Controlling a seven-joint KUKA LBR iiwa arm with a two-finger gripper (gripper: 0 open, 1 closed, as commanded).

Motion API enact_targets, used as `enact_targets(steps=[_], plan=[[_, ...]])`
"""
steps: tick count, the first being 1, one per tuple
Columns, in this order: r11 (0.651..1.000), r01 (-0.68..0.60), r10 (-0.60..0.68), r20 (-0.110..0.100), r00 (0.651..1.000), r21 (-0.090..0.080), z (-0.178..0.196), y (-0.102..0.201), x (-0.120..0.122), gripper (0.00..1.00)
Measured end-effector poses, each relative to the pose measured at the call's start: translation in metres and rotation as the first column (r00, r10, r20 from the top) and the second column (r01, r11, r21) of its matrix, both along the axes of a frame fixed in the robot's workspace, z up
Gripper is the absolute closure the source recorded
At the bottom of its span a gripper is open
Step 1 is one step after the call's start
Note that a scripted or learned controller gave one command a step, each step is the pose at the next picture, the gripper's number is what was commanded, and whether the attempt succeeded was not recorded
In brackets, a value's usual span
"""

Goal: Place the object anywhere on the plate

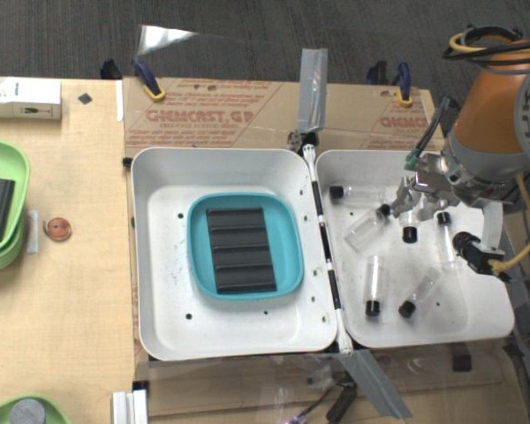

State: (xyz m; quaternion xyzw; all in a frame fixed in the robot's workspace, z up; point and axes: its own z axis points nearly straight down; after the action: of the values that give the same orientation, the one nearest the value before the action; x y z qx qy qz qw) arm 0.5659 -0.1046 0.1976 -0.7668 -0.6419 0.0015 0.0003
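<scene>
A wooden surface (71, 325) carries two shallow white bins side by side, seen from above at a slant. The left bin (159, 307) holds a teal plate (287, 237) with rounded corners, and a dark ribbed insert (240, 250) lies in the plate's middle. The right bin (477, 321) holds several clear vials with black caps, scattered apart from one another: one vial (372, 283) lies near the bin's middle, another (420, 294) lies just to its right, and a loose black cap (336, 192) sits near the bin's upper left corner. None of the vials is on the plate. The grey arm with its orange band (499, 104) reaches in from the right, and its gripper (417, 203) hangs low over the upper part of the right bin, among the vials. Whether the gripper is released or clenched cannot be told. A green tray (4, 162) sits at the surface's far left edge.
</scene>
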Motion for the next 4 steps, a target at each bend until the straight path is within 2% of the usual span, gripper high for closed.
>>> enact_targets(steps=[1, 2, 3, 4], plan=[[0.963, -0.269, 0.269, 0.0, 0.963, 0.002, -0.007, 0.044, -0.045, 1.0], [0.901, -0.434, 0.434, 0.001, 0.901, 0.001, -0.001, 0.12, -0.043, 1.0], [0.901, -0.434, 0.434, 0.0, 0.901, 0.002, 0.0, 0.12, -0.043, 0.0], [0.909, -0.416, 0.416, -0.001, 0.909, 0.002, -0.007, 0.188, -0.054, 0.0]])
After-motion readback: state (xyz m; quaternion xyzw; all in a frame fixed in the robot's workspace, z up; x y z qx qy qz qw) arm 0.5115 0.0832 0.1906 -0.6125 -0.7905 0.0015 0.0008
